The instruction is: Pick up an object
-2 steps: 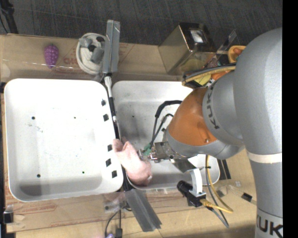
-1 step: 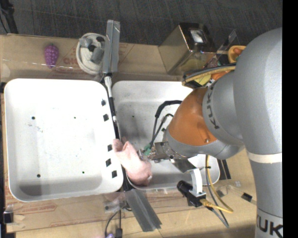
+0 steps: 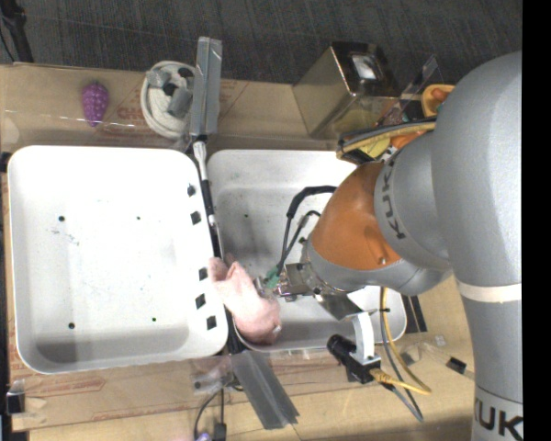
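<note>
A pale pink soft object [image 3: 248, 303] lies in the right bin [image 3: 257, 186], against its near left corner by the divider between the bins. My gripper [image 3: 274, 285] is low in that bin, just right of the pink object and touching or nearly touching it. The grey arm with its orange band [image 3: 349, 228] reaches in from the right and covers much of the bin. The arm's wrist hides the fingertips.
The left bin [image 3: 101, 255] sits beside the right one. Behind the bins, a purple item [image 3: 95, 102], a white roll [image 3: 168, 96] and a brass-coloured box [image 3: 344, 85] rest on the bench. Black cables loop over the right bin's floor.
</note>
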Controlling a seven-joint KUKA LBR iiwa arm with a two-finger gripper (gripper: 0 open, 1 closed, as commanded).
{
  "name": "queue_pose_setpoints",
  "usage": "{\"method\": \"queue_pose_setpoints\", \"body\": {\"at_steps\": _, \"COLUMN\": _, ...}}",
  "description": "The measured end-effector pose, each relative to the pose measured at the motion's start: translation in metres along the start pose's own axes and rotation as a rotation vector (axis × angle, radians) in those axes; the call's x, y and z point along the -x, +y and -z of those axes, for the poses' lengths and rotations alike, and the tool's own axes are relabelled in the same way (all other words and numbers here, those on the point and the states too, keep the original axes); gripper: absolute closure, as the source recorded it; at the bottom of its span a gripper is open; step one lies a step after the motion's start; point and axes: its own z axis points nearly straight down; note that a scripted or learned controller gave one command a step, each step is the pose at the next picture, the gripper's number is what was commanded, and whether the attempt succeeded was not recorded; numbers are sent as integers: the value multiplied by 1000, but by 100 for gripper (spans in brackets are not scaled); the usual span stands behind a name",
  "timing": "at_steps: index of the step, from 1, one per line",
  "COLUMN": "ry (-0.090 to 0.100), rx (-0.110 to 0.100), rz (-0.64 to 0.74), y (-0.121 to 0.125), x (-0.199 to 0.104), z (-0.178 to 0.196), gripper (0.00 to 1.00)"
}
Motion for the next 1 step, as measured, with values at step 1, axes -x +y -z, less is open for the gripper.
{"method": "queue_pose_setpoints", "body": {"at_steps": 1, "ry": 0, "rx": 0, "rz": 0, "y": 0, "x": 0, "z": 0, "gripper": 0}}
